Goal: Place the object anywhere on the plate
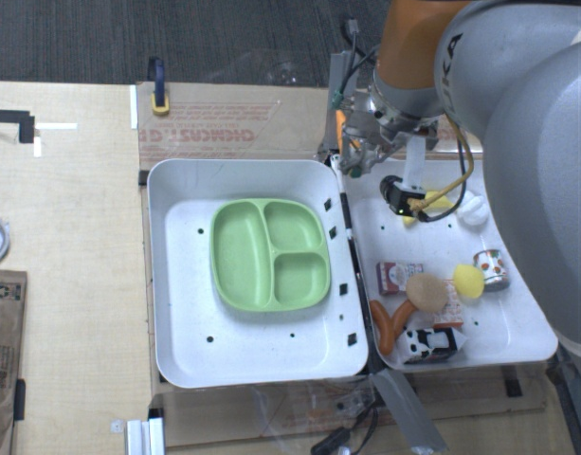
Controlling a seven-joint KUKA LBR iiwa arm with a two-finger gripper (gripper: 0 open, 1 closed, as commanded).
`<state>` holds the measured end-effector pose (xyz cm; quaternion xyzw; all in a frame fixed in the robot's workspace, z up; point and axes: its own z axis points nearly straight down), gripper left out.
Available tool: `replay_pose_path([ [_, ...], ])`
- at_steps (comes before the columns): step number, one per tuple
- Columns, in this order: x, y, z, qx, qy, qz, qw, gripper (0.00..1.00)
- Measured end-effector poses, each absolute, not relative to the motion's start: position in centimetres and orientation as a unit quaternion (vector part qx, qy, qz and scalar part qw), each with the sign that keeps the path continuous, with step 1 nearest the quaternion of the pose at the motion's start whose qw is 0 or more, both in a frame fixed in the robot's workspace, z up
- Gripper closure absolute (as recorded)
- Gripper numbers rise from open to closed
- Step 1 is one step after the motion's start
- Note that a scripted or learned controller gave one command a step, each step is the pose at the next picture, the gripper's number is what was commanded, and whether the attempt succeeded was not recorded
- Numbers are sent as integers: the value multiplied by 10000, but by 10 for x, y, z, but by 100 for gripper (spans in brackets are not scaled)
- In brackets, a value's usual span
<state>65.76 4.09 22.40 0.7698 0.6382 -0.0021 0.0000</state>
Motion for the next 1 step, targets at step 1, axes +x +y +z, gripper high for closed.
replay_pose_path([
  [1,610,92,190,7109,7033,-25,-10,100],
])
